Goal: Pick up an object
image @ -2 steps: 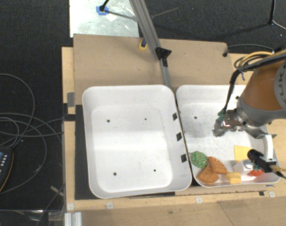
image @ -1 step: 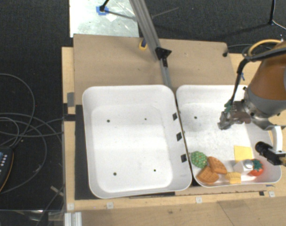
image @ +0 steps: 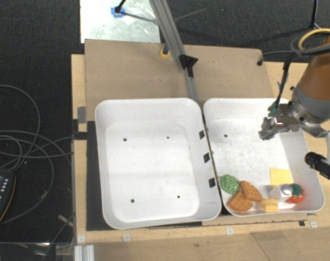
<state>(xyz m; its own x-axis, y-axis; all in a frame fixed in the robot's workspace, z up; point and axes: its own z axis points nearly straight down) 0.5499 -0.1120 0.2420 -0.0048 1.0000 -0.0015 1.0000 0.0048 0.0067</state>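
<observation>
Camera view from above the counter (image: pixel 230 58): I see two shallow white bins side by side. The left bin (image: pixel 107 162) has nothing in it that I can make out apart from four small dark dots on its floor. The right bin (image: pixel 235 145) holds every object, all clustered along its near edge toward the near right corner. I count six items: one green round piece (image: pixel 229 183), two brown waffle-like pieces (image: pixel 250 191) (image: pixel 240 203) touching each other, one small yellow piece (image: pixel 270 205) just beside them, one flat yellow square (image: pixel 280 176) behind it, and one red and green object (image: pixel 295 193) with a whitish part at the right end of the row. The gripper (image: pixel 272 126) sits over the far right part of the right bin, well apart from the cluster. Nothing is visible in it, and I cannot tell how it is set.
</observation>
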